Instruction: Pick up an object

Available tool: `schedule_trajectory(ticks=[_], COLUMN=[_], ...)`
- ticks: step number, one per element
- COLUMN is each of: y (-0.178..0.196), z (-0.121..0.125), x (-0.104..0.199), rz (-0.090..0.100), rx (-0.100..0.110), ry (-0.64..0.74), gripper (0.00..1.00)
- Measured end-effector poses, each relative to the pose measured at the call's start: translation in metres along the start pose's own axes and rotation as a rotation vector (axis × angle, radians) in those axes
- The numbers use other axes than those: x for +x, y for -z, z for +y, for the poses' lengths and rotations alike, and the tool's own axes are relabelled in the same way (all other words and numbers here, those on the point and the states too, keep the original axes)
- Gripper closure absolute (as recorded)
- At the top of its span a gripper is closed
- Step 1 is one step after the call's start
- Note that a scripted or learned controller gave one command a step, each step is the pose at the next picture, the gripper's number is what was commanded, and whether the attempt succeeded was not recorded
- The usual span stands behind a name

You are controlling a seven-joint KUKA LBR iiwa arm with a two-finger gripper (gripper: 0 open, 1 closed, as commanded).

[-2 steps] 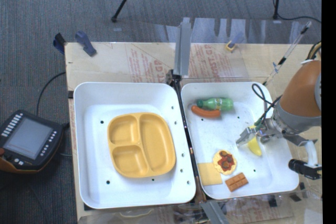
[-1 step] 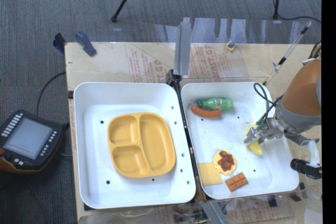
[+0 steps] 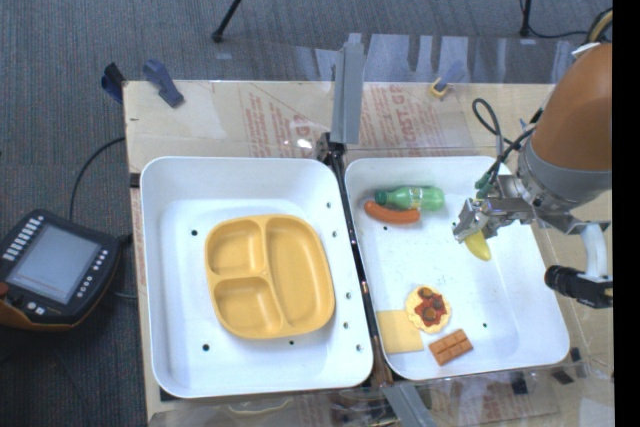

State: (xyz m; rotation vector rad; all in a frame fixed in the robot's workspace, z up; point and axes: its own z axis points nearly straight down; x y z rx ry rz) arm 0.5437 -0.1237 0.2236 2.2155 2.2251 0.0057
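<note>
Right bin point(image 3: 520, 315): yellow banana point(image 3: 480, 246) slants toward the lower right.

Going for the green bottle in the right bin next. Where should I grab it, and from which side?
Grip the green bottle across its mid-body, coming straight down. It lies on its side, long axis left-right, so span its narrow width. The hot dog sits close along its near side; mind that finger.

Gripper point(image 3: 474, 233) is positioned over right bin point(image 3: 520, 315), with a yellow object point(image 3: 480, 247) seen at its fingertips. Green bottle point(image 3: 410, 198), hot dog point(image 3: 392, 213), pizza point(image 3: 428, 307), cheese slice point(image 3: 400, 331), waffle point(image 3: 450, 347) are laid in that bin. A yellow 3-compartment tray point(image 3: 268, 275) is seated in left bin point(image 3: 170, 215).
</note>
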Motion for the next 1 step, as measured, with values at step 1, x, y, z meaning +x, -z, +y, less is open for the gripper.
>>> schedule_trajectory(ticks=[1], y=[-0.0016], z=[0.0100], x=[0.0207], rz=[0.000], rx=[0.011], ry=[0.055], gripper=[1.00])
